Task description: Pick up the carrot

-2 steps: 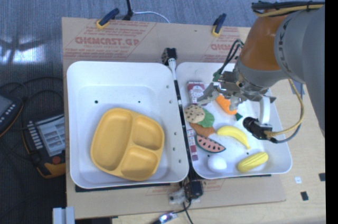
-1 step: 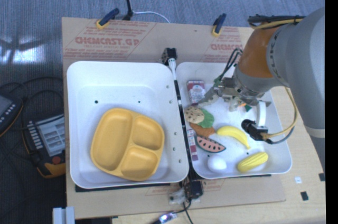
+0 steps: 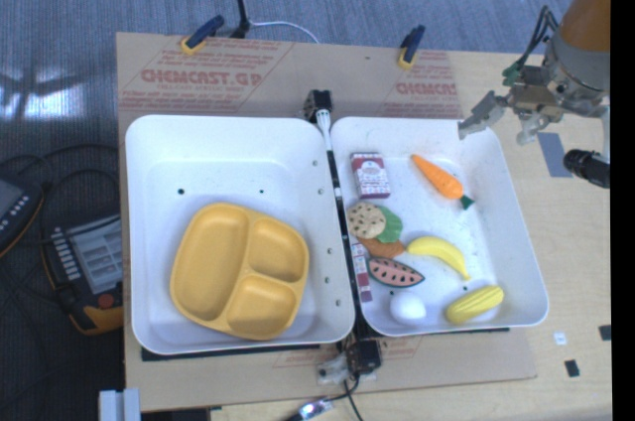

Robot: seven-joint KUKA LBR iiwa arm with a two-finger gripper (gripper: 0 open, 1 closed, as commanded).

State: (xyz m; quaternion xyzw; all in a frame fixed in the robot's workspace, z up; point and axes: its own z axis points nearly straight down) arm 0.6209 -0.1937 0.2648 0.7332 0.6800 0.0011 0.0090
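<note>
Camera view, from above and at a slant, gives us the carrot (image 3: 438, 176) in the upper part of the right bin (image 3: 524, 240), lying loose on the white floor and touching nothing else. Its long axis runs diagonally: the tapered orange tip points up and to the left, toward the far wall, and the green stub end points down and to the right, near the right-hand wall.

We find the gripper (image 3: 513, 118) above the bin's far right corner, over the rim rather than over the carrot. Its fingers are spread apart and we see nothing between them. From the gripper, the carrot lies down and to the left in this view, near but clearly apart. We judge that the coming move needs a shift inward over the bin and a descent, with the fingers closing across the carrot's narrow width, not along its length.

Other toys lie further down in the same bin: a small red box (image 3: 370, 175), a cookie (image 3: 365, 219), a banana (image 3: 441, 255). They are well apart from the carrot and should not crowd a grasp.

Height is hard for us to judge from this angle, so how far the gripper stands above the rim stays uncertain. The arm is cut off at the right edge, and the wrist is partly hidden behind its own fittings.
</note>
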